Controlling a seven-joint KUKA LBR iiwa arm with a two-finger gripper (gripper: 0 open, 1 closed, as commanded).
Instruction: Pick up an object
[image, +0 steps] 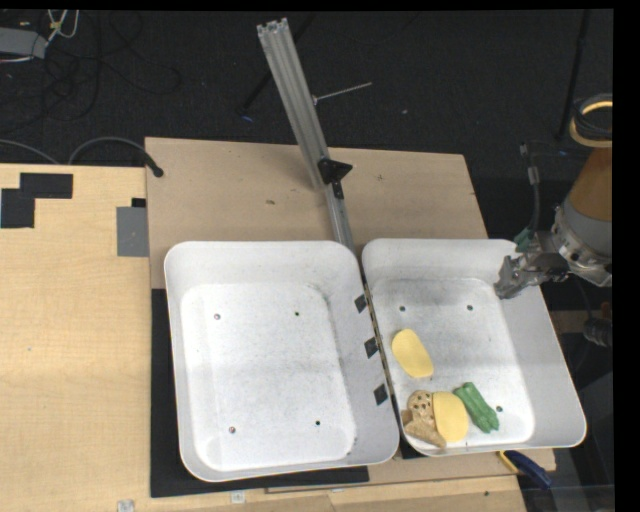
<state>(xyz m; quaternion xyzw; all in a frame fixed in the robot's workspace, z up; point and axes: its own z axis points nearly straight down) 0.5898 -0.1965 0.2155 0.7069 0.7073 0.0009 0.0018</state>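
I see my pincer hanging over the right-hand bin, close to that bin's far right rim, with the grey wrist and its orange band running off to the right behind it. The tips are small and dark against the white floor, and I cannot tell whether they stand apart or together; nothing shows between them.

All the objects lie on the near side of the pincer, well apart from it. A yellow oval piece sits nearer me and to the left of the pincer, by the wall shared with the other bin. Further toward me, in the near corner, three things crowd together: a tan speckled piece, a second yellow piece touching its right side, and a green piece just beside that, lying at a slant.

The left-hand bin sits far to the pincer's left, and a grey metal rail slants away beyond both bins
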